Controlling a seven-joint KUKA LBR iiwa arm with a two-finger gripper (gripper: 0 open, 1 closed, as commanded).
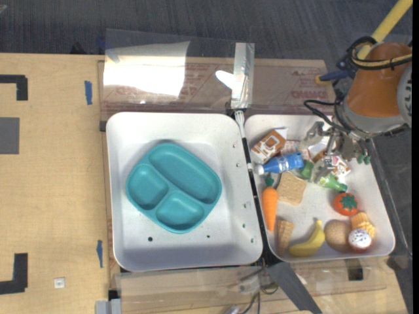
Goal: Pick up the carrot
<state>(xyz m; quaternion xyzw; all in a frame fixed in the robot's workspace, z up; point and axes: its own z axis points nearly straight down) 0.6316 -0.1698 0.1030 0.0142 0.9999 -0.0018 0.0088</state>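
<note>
The orange carrot (269, 206) with a green top lies along the left wall of the right bin (386, 231), pointing toward the front. The gripper (332, 149) hangs low over the back right part of that bin, among small toy foods. It stands well to the right of the carrot and further back, apart from it. The arm's orange band (374, 87) rises above the gripper at the view's right edge. Nothing of the carrot is covered.
A teal divided plate (173, 185) lies in the left bin (124, 241). Around the carrot lie a blue bottle (283, 164), a tan cracker (292, 188), a small carton (268, 144), a waffle piece (283, 233), a banana (309, 241) and a tomato (346, 203).
</note>
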